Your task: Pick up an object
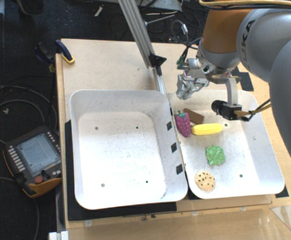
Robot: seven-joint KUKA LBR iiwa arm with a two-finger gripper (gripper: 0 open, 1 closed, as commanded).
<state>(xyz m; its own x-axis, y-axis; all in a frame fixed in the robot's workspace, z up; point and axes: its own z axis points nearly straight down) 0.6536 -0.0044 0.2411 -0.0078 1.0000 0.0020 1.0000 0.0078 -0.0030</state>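
Gripper [187, 90] above right bin's [265, 179] back edge, near grapes [183, 124].

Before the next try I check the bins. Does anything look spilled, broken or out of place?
Nothing stands out. The purple grapes, brown block, yellow corn, green leaf and cookie all lie inside the right bin.

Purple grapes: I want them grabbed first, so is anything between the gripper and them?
Nothing visible blocks the way. The gripper hangs above the purple grapes; a brown block and a yellow corn cob lie right beside them.
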